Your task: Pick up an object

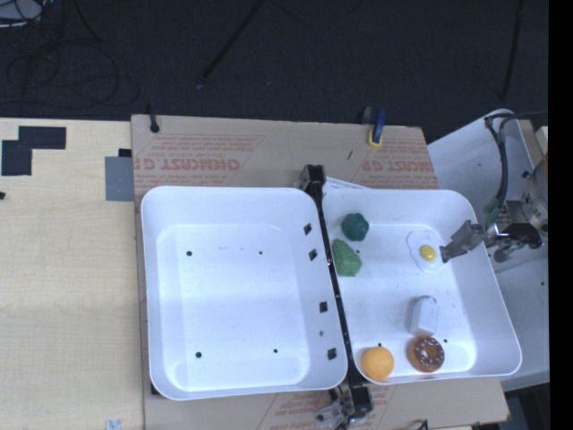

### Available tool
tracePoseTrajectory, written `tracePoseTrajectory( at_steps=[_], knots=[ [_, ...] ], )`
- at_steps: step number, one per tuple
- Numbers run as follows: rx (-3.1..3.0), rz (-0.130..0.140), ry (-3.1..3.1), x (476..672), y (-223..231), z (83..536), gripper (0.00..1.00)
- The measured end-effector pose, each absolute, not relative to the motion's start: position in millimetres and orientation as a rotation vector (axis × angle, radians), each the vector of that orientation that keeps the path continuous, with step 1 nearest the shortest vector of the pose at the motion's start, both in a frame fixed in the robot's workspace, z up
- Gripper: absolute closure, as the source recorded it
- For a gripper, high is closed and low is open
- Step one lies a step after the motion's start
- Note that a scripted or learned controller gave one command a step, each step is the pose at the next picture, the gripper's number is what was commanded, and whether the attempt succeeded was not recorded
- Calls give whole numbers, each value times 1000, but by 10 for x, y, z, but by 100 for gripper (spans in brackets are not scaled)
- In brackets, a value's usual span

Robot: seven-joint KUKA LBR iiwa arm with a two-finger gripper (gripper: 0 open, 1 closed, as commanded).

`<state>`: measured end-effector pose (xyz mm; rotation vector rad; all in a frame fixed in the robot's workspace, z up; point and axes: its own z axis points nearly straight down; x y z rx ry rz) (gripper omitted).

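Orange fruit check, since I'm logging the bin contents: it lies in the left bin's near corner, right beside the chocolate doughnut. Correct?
Not quite. The camera view shows the orange fruit in the right bin, not the left one. It does lie in the near corner, beside the chocolate doughnut.

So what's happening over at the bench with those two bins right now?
The robot arm's end effector sits at the right edge of the right-hand white bin, close to the fried-egg toy, with nothing visibly held. That bin also holds two green lumps, a grey cylinder, an orange ball and a chocolate doughnut.
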<state>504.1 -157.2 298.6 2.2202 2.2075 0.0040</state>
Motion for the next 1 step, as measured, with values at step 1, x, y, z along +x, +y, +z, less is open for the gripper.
tracePoseTrajectory(
  at_steps=[1],
  knots=[
    [2237, -14, 2225, 4712, -1940, 1676, 0]
  ],
)
